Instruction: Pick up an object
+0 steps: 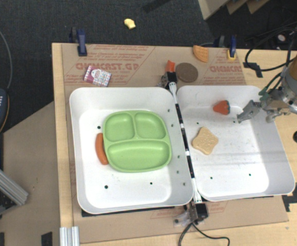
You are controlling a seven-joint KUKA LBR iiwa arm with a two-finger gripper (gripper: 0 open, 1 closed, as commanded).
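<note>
Left bin (86, 137): smooth white plastic, slight sheen. Green divided plate (136, 140) inside it: smooth plastic, satin gloss. Orange sausage (101, 148) at plate's left edge: glossy plastic look. Right of plate, in right bin (251, 163), same white plastic: tan cracker (205, 141), matt, grainy. Bench top (138, 65) behind plate: matt printed cardboard. Gripper (248, 111): dull grey metal.

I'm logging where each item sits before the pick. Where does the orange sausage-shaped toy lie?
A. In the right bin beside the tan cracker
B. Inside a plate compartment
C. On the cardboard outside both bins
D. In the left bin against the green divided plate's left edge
D: the orange sausage-shaped toy lies on the left white bin floor, along the green divided plate's left edge.
</note>
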